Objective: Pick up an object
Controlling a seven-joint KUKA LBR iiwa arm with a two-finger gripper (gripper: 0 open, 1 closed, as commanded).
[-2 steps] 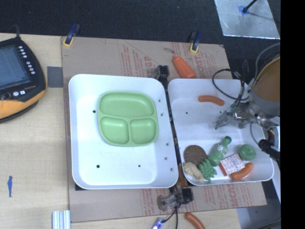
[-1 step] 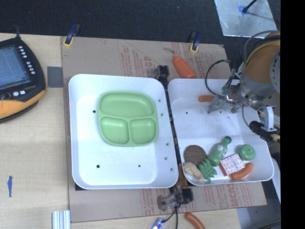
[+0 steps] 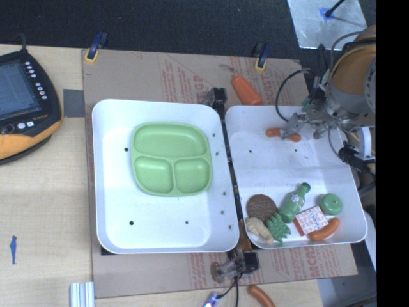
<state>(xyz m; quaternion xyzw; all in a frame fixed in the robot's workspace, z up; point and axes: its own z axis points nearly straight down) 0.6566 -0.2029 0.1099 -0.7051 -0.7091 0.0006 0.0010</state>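
My gripper (image 3: 296, 131) is low over the far part of the right bin (image 3: 300, 165), with the arm coming in from the right. A small orange sausage-shaped piece (image 3: 278, 133) lies on the bin floor right at its tip, touching or nearly touching it; I cannot make out whether it is gripped. At the bin's near end lie several toy foods: a green bottle (image 3: 295, 202), a green apple (image 3: 331, 203), a red-and-white box (image 3: 311, 219), an orange sausage (image 3: 323, 230), a brown cookie (image 3: 261, 206), a green spiky piece (image 3: 278, 226) and a beige piece (image 3: 258, 228).
The left bin (image 3: 115, 222) holds a green divided plate (image 3: 171, 157). An orange carrot (image 3: 246, 89) lies on the cardboard behind the bins, and another orange piece (image 3: 262, 294) in front. A control pendant (image 3: 22, 104) rests at the far left. Cables hang by the wrist.
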